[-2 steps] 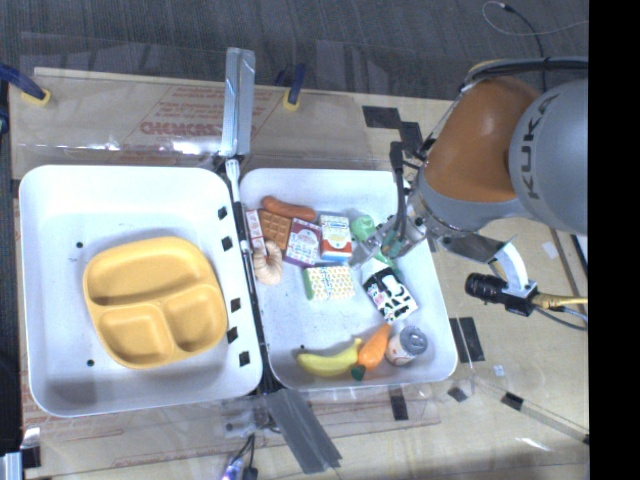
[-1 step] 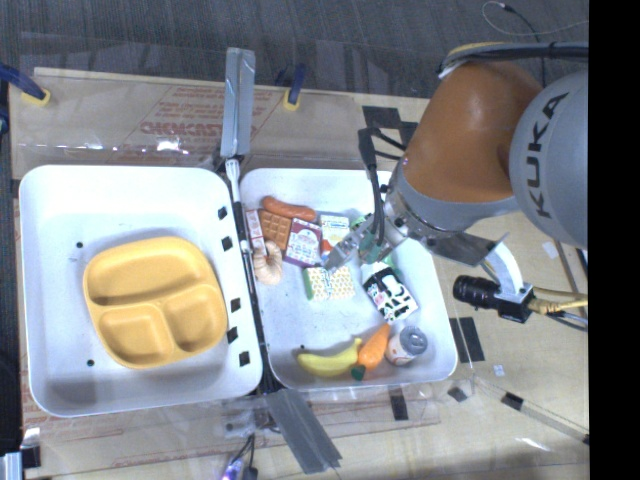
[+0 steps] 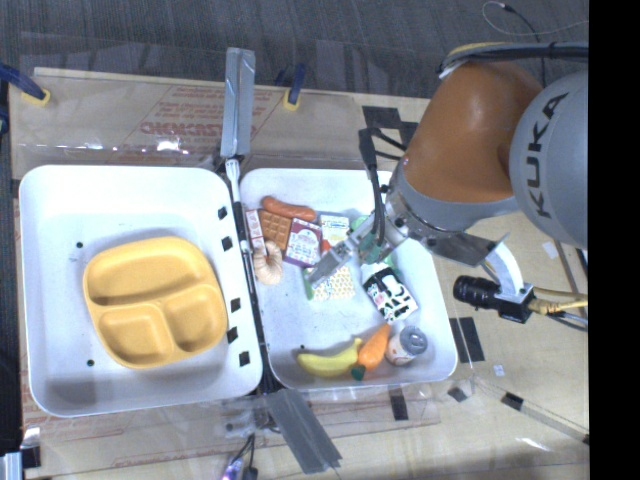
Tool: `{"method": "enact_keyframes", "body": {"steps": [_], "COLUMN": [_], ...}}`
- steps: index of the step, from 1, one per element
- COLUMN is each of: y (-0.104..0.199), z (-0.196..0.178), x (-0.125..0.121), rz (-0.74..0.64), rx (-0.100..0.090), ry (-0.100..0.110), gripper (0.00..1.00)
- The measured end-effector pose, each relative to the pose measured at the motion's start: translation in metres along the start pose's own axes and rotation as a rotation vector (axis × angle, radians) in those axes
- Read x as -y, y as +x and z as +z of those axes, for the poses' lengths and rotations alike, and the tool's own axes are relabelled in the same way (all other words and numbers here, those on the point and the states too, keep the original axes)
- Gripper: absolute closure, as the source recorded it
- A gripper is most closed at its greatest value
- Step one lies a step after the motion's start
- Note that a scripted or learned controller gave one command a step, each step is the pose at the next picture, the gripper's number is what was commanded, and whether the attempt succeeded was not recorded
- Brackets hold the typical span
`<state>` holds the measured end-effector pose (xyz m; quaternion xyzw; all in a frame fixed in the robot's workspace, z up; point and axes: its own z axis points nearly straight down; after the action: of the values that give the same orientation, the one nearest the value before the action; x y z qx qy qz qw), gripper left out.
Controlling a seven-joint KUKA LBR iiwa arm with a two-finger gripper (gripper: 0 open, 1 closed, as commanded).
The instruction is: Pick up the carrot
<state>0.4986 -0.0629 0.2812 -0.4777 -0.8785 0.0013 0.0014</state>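
The carrot (image 3: 374,347) is lying just right of the banana (image 3: 328,359). The gripper (image 3: 335,266) is hovering well above the carrot; its fingers' spread is proving impossible to tell

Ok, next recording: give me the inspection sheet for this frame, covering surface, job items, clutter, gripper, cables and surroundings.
Surface: bench bearing two white bins, left bin, right bin.
Job's things: carrot lying at the right bin's near edge, beside a banana, not gripped.
Clutter: yellow divided tray in left bin; sausage, black-and-white carton, small packets and a round can in right bin.
Grippers: gripper low over the right bin's middle, apart from the carrot; finger state unclear.
Cables: thin wire at the top; cable at the right.
Surroundings: dark ribbed flooring behind bench.
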Motion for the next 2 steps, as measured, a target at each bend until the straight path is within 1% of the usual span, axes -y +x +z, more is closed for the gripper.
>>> {"method": "enact_keyframes", "body": {"steps": [1, 2], "y": [0.019, -0.022], "z": [0.084, 0.033], "x": [0.005, 0.038], "rz": [0.319, 0.167], "rx": [-0.003, 0.000], "ry": [0.005, -0.001], "gripper": [0.00, 0.00]}}
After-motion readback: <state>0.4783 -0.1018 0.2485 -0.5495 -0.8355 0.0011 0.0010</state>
